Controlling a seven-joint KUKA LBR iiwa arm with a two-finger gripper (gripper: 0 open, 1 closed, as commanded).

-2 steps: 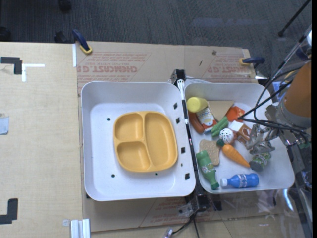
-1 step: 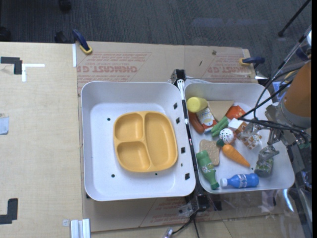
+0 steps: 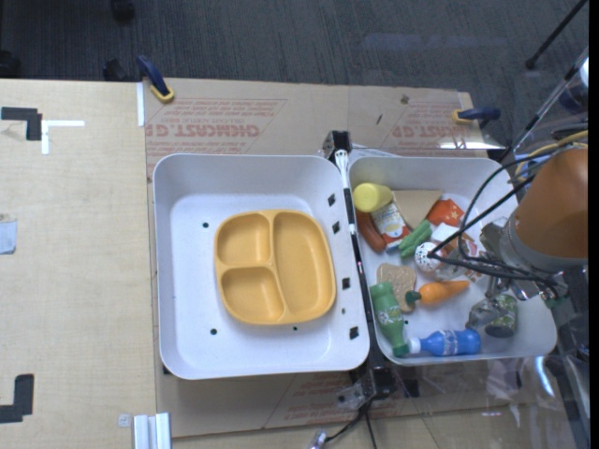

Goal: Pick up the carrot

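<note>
The carrot (image 3: pixel 442 292) is a small orange toy with a green tip. It lies in the right bin (image 3: pixel 541 342), near the bin's middle and pointing right. My gripper (image 3: pixel 494 312) hangs low over the bin's right front part, just right of the carrot and slightly nearer the front. The carrot lies apart from it on the bin floor. The arm's orange band (image 3: pixel 560 204) sits above it at the right edge.
Around the carrot lie a green bottle (image 3: pixel 386 311), a blue bottle (image 3: pixel 447 343), a cracker (image 3: pixel 401 279), a white ball (image 3: pixel 426 255), a ketchup bottle (image 3: pixel 387 221) and a yellow piece (image 3: pixel 370 195). The left bin (image 3: pixel 178 269) holds a yellow divided plate (image 3: pixel 274 266).
</note>
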